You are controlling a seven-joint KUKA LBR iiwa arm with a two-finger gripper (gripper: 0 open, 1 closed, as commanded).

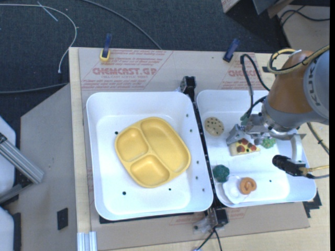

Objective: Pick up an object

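Counter [63, 156]: two white bins side by side; left bin [99, 114] holds a yellow divided tray [152, 151], roughly central, lying flat; right bin [220, 101] holds a cookie [213, 125] near its left wall, a pizza slice [244, 148] mid-bin, a green piece [268, 142] just right of the slice, a dark green item [221, 172] and a doughnut [247, 185] towards the near edge; arm [293, 95] reaches in from the right; gripper [252, 135] low over the slice; jaws' state: cannot tell.
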